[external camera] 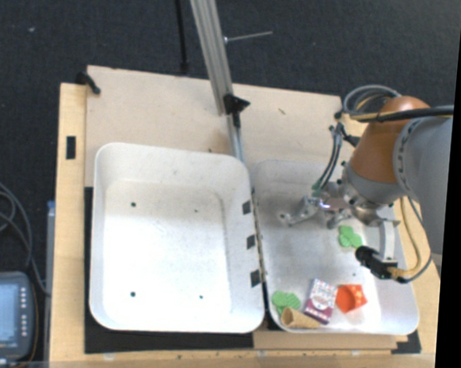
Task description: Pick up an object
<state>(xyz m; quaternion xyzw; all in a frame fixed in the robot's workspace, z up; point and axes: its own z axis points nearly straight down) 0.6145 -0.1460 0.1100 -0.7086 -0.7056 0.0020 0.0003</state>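
Over the right bin (294, 184), the gripper (340, 220) hovers near a green piece (350, 237); its opening cannot be told. Along the near edge lie an orange block (351, 298), packet (321, 299), green scrap (286, 299), and cone (298, 318).

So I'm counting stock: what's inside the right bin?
The right bin holds a green piece, an orange block, a small packet, a green leaf shape and a tan cone. The arm hides the bin's back corner.
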